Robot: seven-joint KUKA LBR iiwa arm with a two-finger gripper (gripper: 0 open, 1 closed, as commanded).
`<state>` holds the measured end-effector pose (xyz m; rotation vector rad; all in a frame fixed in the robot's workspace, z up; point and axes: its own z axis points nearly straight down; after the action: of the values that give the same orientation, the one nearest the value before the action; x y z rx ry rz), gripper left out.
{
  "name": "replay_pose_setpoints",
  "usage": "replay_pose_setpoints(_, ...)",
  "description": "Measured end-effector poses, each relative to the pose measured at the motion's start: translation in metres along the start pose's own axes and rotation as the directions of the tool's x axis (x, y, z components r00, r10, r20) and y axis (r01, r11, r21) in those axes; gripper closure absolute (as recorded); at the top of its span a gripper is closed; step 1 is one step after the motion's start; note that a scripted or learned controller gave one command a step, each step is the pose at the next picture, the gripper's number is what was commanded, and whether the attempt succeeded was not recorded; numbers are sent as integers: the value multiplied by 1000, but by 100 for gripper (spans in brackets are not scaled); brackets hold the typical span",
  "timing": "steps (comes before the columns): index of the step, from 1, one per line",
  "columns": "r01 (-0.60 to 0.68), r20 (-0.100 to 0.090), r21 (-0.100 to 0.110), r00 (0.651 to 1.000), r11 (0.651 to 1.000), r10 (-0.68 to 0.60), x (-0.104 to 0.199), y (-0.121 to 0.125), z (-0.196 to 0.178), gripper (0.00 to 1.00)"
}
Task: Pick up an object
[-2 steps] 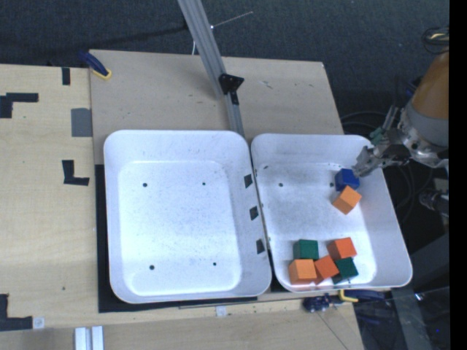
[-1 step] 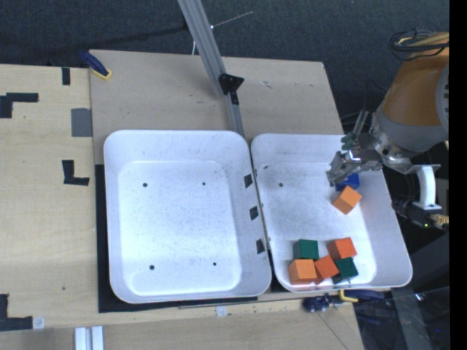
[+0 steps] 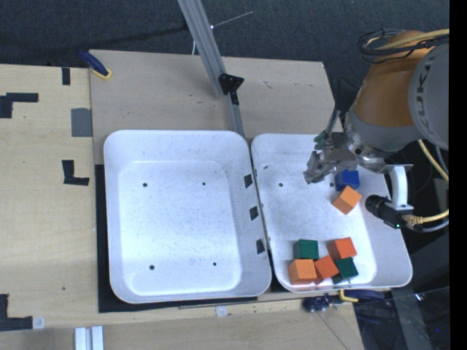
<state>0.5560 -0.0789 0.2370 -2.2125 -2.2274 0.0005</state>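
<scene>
Blue cube (image 3: 349, 178) sits just beside my tool (image 3: 322, 168), touching an orange cube (image 3: 346, 200); tool state I cannot tell, so I risk nudging both

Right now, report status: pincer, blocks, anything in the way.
Pincer low over the right bin, nothing seen gripped. Blue block and orange block right beside it. Five more blocks clustered at the bin's near edge. Path clear.

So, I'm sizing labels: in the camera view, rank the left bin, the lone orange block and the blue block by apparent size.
1. Left bin, far the largest.
2. Lone orange block.
3. Blue block, though the gripper partly hides it, so this order is unsure.
</scene>
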Motion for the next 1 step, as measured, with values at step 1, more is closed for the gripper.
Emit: replay_pose_setpoints(1,0,-1,2,1000,1000,0,55,-14,11,100)
